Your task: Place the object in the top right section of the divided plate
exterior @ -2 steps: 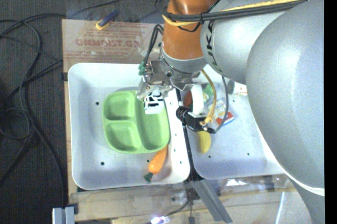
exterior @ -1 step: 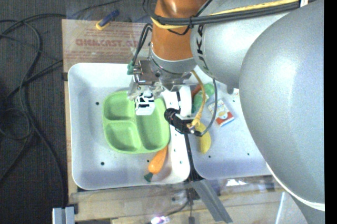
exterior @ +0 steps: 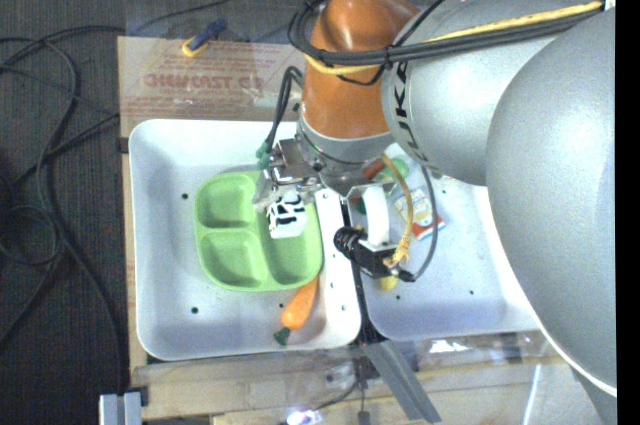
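Green divided plate (exterior: pixel 235 238) in left bin (exterior: pixel 160 213), small black-and-white object (exterior: pixel 288 216) over plate's right section beneath gripper (exterior: pixel 287 203), grip state cannot tell, orange carrot (exterior: pixel 299 306) just below plate.

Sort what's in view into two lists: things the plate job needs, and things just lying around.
Job:
- green divided plate
- gripper, over the plate's right side
- black-and-white object at the gripper

Lying about:
- toy carrot, beside the plate's lower edge
- colourful packet in the right bin
- cables on the floor
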Available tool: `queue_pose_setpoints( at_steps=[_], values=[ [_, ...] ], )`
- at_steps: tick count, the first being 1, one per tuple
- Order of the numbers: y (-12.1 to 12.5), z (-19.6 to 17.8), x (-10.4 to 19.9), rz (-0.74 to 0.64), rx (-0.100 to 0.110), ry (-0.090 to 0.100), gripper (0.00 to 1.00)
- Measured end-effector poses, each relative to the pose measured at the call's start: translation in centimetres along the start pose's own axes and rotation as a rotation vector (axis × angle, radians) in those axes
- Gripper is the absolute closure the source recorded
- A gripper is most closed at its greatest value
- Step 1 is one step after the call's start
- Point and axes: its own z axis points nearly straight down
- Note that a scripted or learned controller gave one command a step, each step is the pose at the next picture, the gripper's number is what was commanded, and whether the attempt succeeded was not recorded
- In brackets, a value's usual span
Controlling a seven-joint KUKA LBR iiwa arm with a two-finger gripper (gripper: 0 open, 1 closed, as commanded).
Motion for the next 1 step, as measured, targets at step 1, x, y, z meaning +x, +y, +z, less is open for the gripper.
queue_pose_setpoints(
  at_steps=[1],
  values=[
    [0.85, 1.15, 4.09, -0.177, 0.0, 0.001, 1.0]
  ],
)
